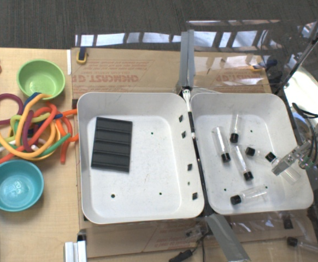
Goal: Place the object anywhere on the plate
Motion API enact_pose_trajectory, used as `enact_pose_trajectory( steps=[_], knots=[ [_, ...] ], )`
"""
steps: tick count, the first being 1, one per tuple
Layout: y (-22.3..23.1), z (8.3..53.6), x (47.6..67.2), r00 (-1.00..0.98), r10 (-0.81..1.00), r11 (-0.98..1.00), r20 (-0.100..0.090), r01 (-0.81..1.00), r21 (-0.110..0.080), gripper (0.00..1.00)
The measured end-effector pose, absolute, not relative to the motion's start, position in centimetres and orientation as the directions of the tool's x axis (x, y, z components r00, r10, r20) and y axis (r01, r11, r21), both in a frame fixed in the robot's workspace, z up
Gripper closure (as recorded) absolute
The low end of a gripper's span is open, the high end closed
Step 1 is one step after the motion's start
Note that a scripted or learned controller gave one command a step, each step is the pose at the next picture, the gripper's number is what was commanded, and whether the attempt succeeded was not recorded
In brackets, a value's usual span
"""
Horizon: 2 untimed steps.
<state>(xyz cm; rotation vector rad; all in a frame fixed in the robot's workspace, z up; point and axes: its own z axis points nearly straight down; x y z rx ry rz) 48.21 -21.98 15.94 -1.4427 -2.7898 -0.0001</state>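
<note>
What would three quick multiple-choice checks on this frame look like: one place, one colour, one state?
1. The black ribbed plate lies in:
A. left bin
B. right bin
C. the cardboard

2. The clear vials have caps coloured:
A. white
B. black
C. orange

3. The gripper is:
A. over the plate
B. over the green bowl
C. at the right bin's right edge

Key: 1 A, the plate sits in the left bin. 2 B, each vial ends in a black cap. 3 C, it hangs at the right bin rim, far from the plate.
</note>
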Motion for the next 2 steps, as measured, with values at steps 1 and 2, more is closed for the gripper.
enact_pose_trajectory(
  steps=[1,2],
  knots=[
    [-22.2,19.0,52.4,-0.594,0.805,0.594,-0.002,0.805,0.001,1.0],
    [-22.2,18.3,55.3,-0.702,0.712,0.702,-0.003,0.712,0.001,1.0]
  ],
)
